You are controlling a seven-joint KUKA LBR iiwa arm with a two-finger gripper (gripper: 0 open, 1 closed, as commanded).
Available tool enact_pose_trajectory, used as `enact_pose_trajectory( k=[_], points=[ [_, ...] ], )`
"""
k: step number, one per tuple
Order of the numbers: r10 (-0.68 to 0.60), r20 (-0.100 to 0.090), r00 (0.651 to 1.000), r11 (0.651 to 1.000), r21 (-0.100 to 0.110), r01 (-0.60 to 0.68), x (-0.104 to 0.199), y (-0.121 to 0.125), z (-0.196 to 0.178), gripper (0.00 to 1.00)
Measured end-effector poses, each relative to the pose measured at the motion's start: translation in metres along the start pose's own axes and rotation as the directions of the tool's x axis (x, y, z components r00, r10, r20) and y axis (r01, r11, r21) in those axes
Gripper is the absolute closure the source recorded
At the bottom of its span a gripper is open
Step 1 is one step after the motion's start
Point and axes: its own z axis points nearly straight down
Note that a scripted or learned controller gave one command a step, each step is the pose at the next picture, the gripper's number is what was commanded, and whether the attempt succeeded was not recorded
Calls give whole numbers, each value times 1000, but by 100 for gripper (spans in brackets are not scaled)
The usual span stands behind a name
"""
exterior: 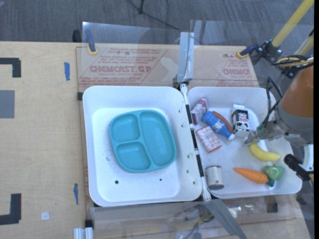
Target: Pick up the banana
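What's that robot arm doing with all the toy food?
The robot arm has reached into the right bin, and its claw sits just above the banana. The banana lies on the bin floor, beside a carrot. The left bin holds a blue divided plate.

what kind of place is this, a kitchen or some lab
Most likely a robot lab. Two white bins sit on a taped plywood bench, one holding toy food like a banana and carrot, with the arm reaching in and cables on carpet.
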Motion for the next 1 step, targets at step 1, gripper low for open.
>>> enact_pose_trajectory(
  k=[1],
  points=[
    [122,-5,993,992,10,-122,22,20,-129,100]
  ],
)
